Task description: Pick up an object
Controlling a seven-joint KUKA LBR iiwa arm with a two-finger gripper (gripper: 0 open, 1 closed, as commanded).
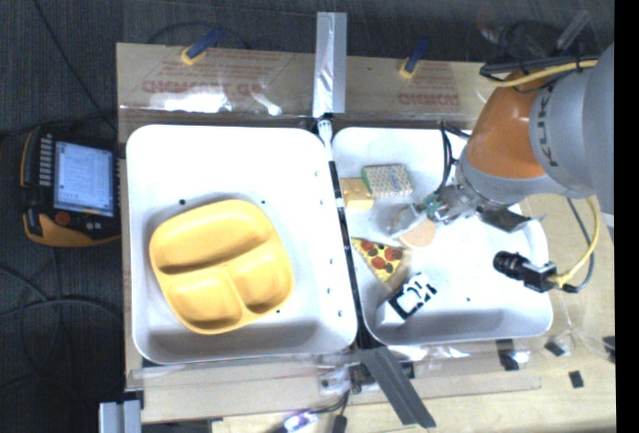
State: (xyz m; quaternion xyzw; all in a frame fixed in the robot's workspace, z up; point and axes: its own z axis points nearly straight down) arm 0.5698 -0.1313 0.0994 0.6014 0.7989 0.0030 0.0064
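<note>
End effector [436, 209] is hovering low in the right bin [519, 321]; you are seeing its tip blurred, so whether it is released or clenched cannot be told. Nearest object, a tan round piece [421, 234], is lying just below-left; pizza slice [380, 259] is pointing toward the divider.

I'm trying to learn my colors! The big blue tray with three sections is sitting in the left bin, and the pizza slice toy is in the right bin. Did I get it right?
Almost. The tray is yellow, not blue, as the camera view shows. The rest holds: it has three sections and sits in the left bin, and the pizza slice toy lies in the right bin.
</note>
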